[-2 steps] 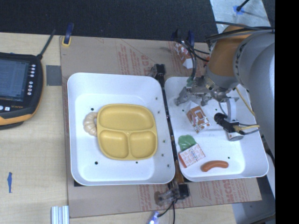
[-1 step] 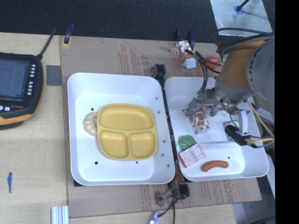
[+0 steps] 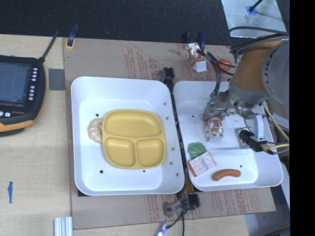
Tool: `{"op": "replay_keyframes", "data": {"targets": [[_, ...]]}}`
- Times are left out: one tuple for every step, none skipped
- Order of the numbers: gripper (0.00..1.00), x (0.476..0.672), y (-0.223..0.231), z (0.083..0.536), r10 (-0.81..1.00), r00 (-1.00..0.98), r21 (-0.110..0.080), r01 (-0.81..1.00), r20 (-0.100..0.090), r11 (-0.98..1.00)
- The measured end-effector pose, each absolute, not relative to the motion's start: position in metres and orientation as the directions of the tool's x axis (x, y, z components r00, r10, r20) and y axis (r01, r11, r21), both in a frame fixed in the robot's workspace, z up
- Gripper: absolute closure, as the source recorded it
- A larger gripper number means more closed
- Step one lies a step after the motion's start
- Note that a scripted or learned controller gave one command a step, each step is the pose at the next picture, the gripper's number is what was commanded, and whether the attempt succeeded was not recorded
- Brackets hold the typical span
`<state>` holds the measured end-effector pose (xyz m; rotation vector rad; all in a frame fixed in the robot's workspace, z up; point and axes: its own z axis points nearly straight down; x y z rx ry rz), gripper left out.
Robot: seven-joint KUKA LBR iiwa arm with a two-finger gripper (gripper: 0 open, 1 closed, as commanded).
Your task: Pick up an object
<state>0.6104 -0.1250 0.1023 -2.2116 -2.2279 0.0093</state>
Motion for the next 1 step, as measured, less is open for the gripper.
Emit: {"op": "replay_keyframes", "data": {"targets": [[1.0, 0.6015, -0.0646, 0.1924, 1.0, -0.006, -0.002, 1.0, 0.0, 0.006]]}}
